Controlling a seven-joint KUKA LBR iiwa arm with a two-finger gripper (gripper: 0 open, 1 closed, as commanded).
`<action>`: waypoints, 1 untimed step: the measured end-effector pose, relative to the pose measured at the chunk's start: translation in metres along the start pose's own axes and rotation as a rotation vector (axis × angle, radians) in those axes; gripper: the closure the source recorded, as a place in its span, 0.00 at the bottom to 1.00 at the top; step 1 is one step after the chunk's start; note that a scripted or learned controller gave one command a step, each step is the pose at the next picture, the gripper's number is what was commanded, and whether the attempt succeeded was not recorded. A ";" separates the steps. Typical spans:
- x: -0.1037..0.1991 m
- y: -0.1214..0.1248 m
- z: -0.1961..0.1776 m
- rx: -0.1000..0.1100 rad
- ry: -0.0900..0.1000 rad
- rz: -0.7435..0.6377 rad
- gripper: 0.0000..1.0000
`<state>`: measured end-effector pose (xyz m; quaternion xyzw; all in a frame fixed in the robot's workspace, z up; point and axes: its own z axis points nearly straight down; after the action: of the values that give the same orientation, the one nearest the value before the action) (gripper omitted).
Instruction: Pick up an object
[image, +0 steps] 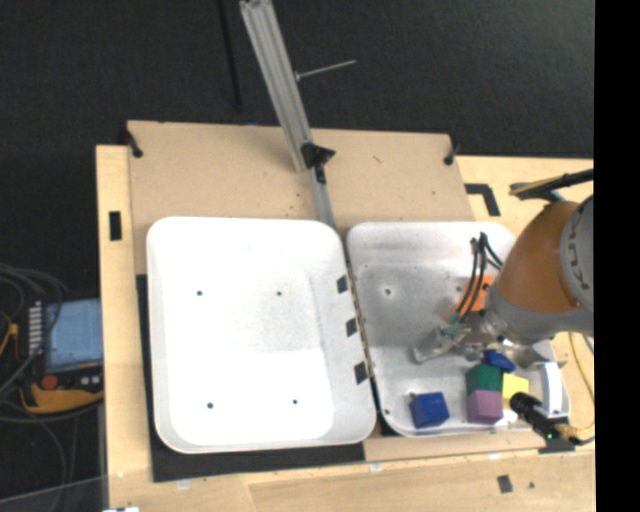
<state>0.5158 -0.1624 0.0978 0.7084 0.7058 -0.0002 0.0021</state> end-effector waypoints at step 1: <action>0.000 0.001 -0.012 -0.005 0.002 0.007 1.00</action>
<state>0.5172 -0.1626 0.1095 0.7108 0.7034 0.0024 0.0033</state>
